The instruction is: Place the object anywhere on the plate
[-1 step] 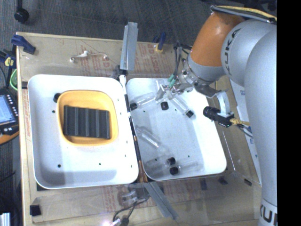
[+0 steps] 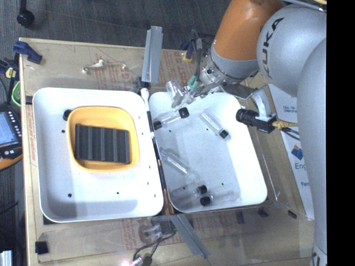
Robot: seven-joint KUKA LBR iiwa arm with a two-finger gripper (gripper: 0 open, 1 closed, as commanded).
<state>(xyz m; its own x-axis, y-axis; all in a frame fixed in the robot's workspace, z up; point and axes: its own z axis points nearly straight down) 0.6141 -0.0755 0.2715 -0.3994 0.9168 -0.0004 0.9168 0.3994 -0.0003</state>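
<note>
A yellow plate [image 2: 79, 118] lies in the left bin [image 2: 50, 182], with a dark grey ridged block [image 2: 104, 143] resting on it. Several clear tubes with black caps lie scattered in the right bin [image 2: 244, 170]. One clear tube [image 2: 171, 117] lies near that bin's far left corner, another tube [image 2: 214, 124] toward the far right, and a third tube [image 2: 176, 162] in the middle. My gripper [image 2: 181, 96] hangs over the right bin's far edge, just above the first tube. I see nothing held in it.
More capped tubes [image 2: 201, 193] lie at the near edge of the right bin. A metal bar [image 2: 151, 53] stands beyond the bins. The arm's orange band [image 2: 241, 21] and grey body cover the far right side. A handheld device [image 2: 6, 132] sits at the left edge.
</note>
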